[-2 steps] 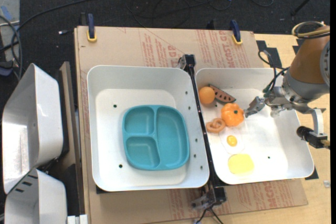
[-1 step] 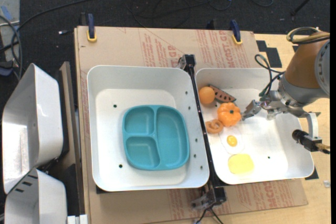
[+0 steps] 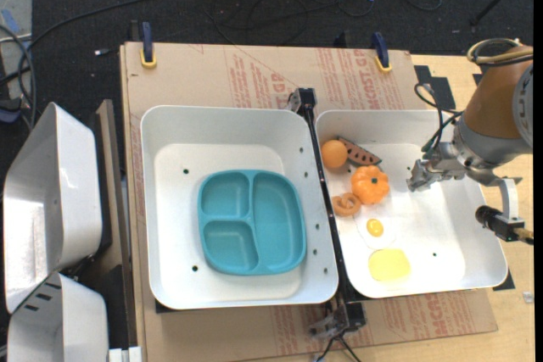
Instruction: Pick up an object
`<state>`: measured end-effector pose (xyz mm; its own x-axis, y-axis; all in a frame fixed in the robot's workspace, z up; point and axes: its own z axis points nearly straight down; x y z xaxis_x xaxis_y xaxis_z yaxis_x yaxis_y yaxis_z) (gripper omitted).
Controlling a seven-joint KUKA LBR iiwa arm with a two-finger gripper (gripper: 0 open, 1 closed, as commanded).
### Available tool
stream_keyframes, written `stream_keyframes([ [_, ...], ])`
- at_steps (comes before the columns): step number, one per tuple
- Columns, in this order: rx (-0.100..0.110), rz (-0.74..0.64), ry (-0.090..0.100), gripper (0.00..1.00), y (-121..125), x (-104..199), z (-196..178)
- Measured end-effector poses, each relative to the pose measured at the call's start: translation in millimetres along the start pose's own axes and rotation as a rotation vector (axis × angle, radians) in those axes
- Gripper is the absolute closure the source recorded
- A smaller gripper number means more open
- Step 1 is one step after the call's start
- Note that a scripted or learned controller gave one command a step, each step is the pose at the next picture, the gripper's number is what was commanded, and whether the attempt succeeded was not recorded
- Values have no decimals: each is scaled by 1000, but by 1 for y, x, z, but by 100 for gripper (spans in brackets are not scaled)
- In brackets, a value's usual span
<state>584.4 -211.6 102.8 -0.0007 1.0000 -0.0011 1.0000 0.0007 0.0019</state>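
The right bin (image 3: 441,267) holds several toy foods. An orange ball (image 3: 334,154) lies at its left side with a brown slice (image 3: 361,154) beside it. A small orange pumpkin (image 3: 371,184) sits just below them, next to a small orange ring-shaped piece (image 3: 346,203). Lower down are a small yellow piece (image 3: 374,227) and a flat yellow disc (image 3: 389,264). My gripper (image 3: 422,175) hangs over the right bin, to the right of the pumpkin and apart from it. Nothing shows between its fingers.
The left bin (image 3: 170,140) holds a teal divided tray (image 3: 252,222). The arm's orange band (image 3: 501,97) and grey wrist reach in over the right bin's right rim. Brown cardboard lies under both bins. White containers (image 3: 51,182) stand at the far left.
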Motion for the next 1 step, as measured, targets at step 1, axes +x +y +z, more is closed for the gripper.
stream_keyframes([
  [1,-3,0,-1,100,-7,4,-49],
])
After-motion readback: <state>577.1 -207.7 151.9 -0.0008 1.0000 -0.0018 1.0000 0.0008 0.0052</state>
